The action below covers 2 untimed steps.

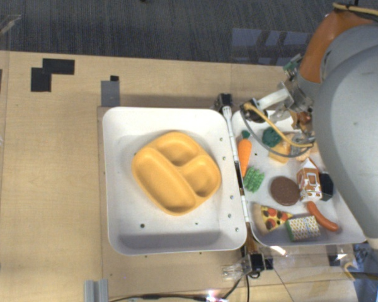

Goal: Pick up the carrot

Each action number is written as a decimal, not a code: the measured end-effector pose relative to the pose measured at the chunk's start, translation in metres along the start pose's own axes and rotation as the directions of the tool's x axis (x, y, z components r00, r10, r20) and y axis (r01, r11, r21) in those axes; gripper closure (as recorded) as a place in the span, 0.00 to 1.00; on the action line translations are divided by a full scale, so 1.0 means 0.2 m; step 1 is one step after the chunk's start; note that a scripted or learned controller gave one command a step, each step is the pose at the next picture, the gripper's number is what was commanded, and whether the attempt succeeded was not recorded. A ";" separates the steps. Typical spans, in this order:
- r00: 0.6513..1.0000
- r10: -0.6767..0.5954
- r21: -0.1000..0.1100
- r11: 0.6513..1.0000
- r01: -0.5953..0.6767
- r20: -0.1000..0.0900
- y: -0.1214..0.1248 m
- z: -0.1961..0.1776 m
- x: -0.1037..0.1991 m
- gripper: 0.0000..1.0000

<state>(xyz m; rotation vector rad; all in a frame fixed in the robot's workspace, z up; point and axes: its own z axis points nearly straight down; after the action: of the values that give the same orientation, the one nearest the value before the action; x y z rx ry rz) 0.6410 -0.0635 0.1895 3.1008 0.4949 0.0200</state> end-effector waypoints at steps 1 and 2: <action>0.997 0.073 0.004 0.997 -0.073 0.009 -0.24 0.02 -0.10 0.00; 1.000 0.023 0.006 1.000 -0.023 0.011 -0.42 0.02 -0.23 0.00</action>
<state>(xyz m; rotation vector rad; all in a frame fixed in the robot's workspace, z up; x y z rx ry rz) 0.5715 0.0027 0.1841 3.1109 0.4599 0.0016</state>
